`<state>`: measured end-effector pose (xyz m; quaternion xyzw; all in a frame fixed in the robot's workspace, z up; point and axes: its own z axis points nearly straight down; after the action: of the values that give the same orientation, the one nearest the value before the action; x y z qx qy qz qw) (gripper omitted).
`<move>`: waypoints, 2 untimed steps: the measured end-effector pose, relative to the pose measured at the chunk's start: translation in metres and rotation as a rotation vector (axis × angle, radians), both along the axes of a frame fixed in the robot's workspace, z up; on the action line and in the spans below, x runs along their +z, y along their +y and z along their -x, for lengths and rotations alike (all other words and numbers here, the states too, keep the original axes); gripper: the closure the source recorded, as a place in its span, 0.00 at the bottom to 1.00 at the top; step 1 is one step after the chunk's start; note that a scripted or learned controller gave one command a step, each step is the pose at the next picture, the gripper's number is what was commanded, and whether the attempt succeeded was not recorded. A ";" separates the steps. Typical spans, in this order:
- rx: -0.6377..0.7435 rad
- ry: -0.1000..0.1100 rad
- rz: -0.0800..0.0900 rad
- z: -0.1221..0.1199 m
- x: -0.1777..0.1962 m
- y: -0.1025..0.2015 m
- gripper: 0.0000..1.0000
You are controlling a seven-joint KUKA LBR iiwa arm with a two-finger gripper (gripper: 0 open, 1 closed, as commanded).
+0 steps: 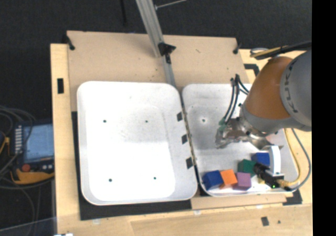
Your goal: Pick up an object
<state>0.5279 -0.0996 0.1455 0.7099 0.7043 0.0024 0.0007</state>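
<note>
Blocks, the likely pick, lie bunched along the near edge of the right bin point(202, 105): a blue block point(212, 179), an orange block point(229, 178) touching it, a purple block point(244, 180) next, a green block point(245, 166) just behind, and a second blue one point(261, 159) further right, partly under the arm's hardware.

Taking things by size: the table point(131, 49) carries two white bins side by side. The left bin point(128, 140) takes up most of the middle. The arm point(273, 96) reaches in from the right over the right bin, and its gripper point(229, 134) hangs above bare bin floor, near the blocks but apart from them. I cannot tell whether the fingers are spread or pressed together (the wrist and cables crowd that spot), and nothing shows between them.

My judgement: this is the approach step, no grasp made. The next move calls for shifting toward the near edge, settling over one block, then descending; the blue and orange pair sit touching, so a clean grip there looks harder
</note>
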 end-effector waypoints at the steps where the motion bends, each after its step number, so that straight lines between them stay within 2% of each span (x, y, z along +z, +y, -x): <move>1: 0.007 -0.004 0.004 0.000 0.062 -0.008 1.00; 2: 0.013 -0.004 0.003 -0.002 0.115 -0.008 1.00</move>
<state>0.5303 -0.1079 0.2609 0.7055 0.7087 0.0025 0.0031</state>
